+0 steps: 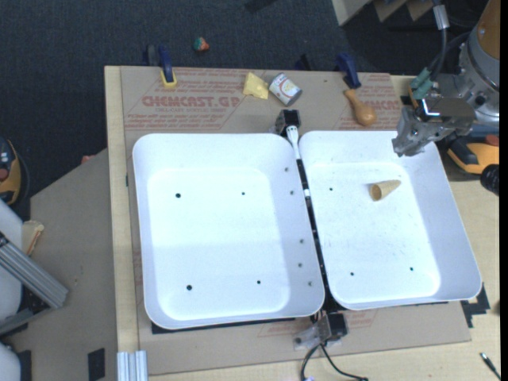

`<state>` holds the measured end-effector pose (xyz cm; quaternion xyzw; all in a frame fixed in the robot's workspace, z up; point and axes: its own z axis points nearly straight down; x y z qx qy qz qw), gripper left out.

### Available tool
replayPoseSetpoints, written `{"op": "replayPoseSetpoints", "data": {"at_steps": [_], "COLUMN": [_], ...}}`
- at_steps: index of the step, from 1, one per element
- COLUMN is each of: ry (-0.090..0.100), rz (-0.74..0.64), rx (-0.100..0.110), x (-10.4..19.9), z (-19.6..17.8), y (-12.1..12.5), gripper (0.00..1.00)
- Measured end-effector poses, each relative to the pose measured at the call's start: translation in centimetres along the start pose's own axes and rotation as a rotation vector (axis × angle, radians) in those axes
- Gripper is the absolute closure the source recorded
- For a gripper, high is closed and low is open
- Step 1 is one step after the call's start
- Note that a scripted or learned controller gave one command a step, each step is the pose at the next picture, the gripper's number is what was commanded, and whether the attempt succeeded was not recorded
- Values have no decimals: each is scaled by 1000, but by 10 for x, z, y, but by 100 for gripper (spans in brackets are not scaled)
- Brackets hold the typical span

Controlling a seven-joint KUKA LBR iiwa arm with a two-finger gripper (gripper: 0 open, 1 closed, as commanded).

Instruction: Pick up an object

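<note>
The gripper hangs over the far edge of the right bin with nothing visible between its fingers, whose opening I cannot tell, while the small tan cone lies near, not picked up.

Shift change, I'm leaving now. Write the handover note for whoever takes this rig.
Pincer: hangs over the back right corner of the right bin; nothing shows between its fingers, and whether they are open or shut cannot be told.
Objects: a small tan cone-shaped piece lies on the right bin's floor, in front of and to the left of the pincer. The left bin shows only its white floor.
Done: nothing picked up.
Left: bring the pincer to the cone piece, grasp it, lift it.
</note>
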<state>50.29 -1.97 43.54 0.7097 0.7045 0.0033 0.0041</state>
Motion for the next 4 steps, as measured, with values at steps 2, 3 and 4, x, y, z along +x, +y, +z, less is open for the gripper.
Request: {"op": "replayPoseSetpoints", "data": {"at_steps": [2,3,4], "ry": [2,0,6], "rz": [-7,-10,-13], "rx": [1,22,-9], "x": [34,63,105], "z": [0,107,-45], "y": [-25,23,1], "gripper": [100,100,100]}}
